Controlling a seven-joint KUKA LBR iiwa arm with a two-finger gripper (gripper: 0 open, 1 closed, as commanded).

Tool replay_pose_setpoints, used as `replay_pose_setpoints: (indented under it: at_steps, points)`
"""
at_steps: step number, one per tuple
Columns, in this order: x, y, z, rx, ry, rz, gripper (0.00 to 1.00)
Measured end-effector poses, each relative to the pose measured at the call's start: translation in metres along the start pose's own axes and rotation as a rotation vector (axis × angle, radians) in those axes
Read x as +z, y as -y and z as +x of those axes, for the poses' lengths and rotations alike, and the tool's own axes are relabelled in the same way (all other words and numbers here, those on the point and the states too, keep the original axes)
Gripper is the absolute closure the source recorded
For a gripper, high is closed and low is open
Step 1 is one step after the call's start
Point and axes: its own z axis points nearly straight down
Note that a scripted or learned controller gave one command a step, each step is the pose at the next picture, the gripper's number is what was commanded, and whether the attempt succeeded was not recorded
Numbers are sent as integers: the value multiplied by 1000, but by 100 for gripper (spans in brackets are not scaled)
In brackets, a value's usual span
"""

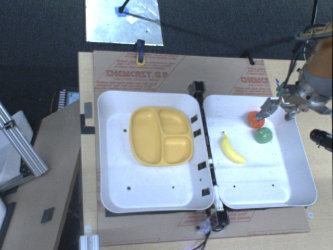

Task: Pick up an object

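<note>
In the right bin [291, 181] lie a yellow banana [231, 149], a green ball [263, 135] and an orange-red round object [255, 120]. My gripper [278, 112] hangs over the bin's far right corner, above and just right of the orange-red object. It is open, its fingers spread apart with nothing between them. The left fingertip [267, 110] overlaps the orange-red object's upper edge in the view. The green ball sits just in front of that object, and the banana lies left of the ball, toward the bin's middle.
The left bin [114, 181] holds a yellow divided plate [160, 135]. A black divider with clips [204, 139] runs between the bins. A yellow clamp [140, 53] sits on the cardboard behind the bins. Cables hang by the arm at the far right.
</note>
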Motion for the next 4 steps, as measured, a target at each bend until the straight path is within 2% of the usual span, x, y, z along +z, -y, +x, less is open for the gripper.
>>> replay_pose_setpoints:
  at_steps: [1,3,4]
  points:
    - [-6,-2,0,-2,2,-11,0]
    - [86,-15,-5,0,2,-8,0]
    - [127,-23,-1,-4,2,-14,0]
